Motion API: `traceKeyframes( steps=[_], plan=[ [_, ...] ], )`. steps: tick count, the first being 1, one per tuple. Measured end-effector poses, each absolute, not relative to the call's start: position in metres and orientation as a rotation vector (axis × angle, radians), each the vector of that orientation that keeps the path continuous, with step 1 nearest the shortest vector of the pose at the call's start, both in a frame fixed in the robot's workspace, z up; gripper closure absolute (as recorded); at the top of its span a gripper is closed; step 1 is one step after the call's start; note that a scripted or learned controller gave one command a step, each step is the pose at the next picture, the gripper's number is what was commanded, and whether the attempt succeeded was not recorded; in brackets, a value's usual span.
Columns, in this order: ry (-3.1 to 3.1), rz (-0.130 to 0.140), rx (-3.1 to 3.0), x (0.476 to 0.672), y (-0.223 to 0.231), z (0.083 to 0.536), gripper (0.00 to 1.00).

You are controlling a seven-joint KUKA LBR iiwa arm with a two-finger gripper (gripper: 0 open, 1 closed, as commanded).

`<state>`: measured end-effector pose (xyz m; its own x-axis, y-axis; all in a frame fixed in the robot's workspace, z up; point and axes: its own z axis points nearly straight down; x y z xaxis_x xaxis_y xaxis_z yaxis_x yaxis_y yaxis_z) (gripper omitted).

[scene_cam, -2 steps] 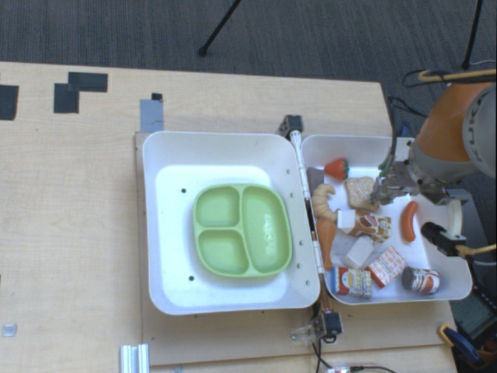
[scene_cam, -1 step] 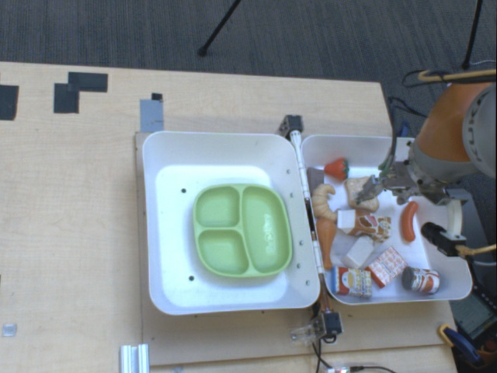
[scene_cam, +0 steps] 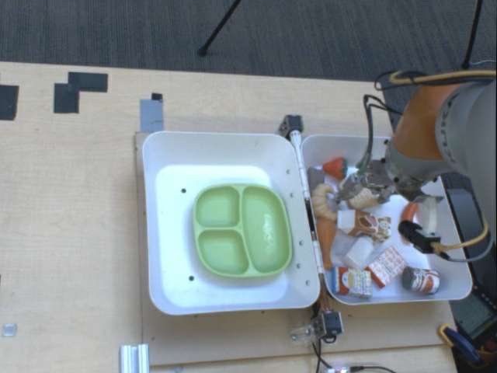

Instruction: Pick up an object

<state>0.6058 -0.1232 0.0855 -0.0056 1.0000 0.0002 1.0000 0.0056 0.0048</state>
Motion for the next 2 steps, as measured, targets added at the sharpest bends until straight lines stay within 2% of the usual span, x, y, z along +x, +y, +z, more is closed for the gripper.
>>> traceKeyframes(
  steps=[1,2],
  plan=[
    [2.226,0.009,2.209,0.607,-0.123,0.097,1.0],
    [2.226,0.006,2.212,0.6,-0.067,0.238,1.0]
  ],
)
